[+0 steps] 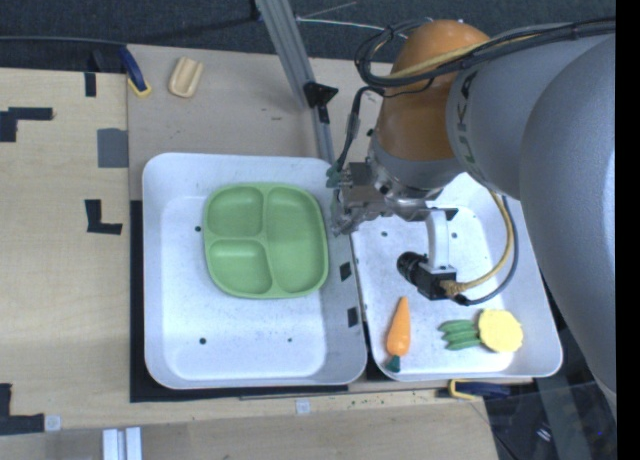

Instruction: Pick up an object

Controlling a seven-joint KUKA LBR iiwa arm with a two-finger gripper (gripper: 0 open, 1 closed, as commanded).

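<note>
Gripper (352, 210) and wrist hang over the inner edge of the right bin (530, 343), close to the ridge where the two bins meet; from this slanted overhead view it cannot be told how its tips stand, as the wrist body and cabling cover them. Nothing shows between them. Behind it the orange band (430, 78) and the broad grey arm (560, 158) cover most of the right bin's far half.

Three toy foods lie along the near side of the right bin: a carrot (399, 325), orange with a green tip, pointing toward the bin's near edge; a green pea pod (459, 333) just to its right; and a yellow lemon-like piece (500, 330) touching the pod. A black fitting with a yellow cable (428, 276) hangs above them, between gripper and carrot.

In the left bin (170, 348) a green divided plate (266, 240) lies flat, its right rim near the gripper. On the bench beyond the bins sits a small tan object (185, 77), and a grey metal bar (285, 38) slants down toward the wrist.
</note>
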